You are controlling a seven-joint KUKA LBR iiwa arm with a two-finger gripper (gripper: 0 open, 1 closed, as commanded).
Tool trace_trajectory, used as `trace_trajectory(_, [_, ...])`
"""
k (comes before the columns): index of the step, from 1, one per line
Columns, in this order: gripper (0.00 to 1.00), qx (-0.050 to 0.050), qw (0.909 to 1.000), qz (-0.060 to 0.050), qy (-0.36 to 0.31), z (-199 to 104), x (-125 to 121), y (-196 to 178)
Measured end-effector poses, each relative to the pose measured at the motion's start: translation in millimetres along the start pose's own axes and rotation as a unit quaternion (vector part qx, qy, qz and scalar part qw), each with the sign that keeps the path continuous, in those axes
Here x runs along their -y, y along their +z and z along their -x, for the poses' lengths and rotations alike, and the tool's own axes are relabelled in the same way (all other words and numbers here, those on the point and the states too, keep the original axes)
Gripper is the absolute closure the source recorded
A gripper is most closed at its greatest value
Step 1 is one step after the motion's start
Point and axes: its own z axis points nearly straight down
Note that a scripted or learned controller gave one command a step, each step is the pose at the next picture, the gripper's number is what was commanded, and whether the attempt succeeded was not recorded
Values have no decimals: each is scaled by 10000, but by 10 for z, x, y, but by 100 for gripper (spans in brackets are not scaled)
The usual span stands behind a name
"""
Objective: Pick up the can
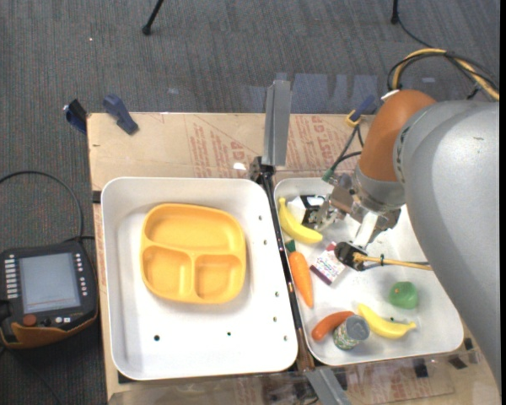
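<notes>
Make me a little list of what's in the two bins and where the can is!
left bin: yellow plate
right bin: two bananas, carrot, small box, green fruit, red pepper, can
can: near front edge, between the red pepper and a banana
gripper: over back of right bin, away from can

The grey arm reaches in from the right, orange band above the wrist, tool [347, 218] pointing down-left.

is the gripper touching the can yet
Apart. The camera view shows the gripper at the right bin's far end, the can near its front edge, with other items between them.
</notes>
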Motion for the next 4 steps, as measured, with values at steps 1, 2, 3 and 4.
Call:
trace_trajectory(1, [0, -126, 9867, 58, 1618, 282, 604, -695])
trace_trajectory(2, [0, -127, 9884, 64, 1513, 105, 449, 1])
trace_trajectory(3, [0, -134, 9889, 65, 1481, 407, 450, 3])
trace_trajectory(4, [0, -132, 9923, 71, 1233, 428, 426, 2])
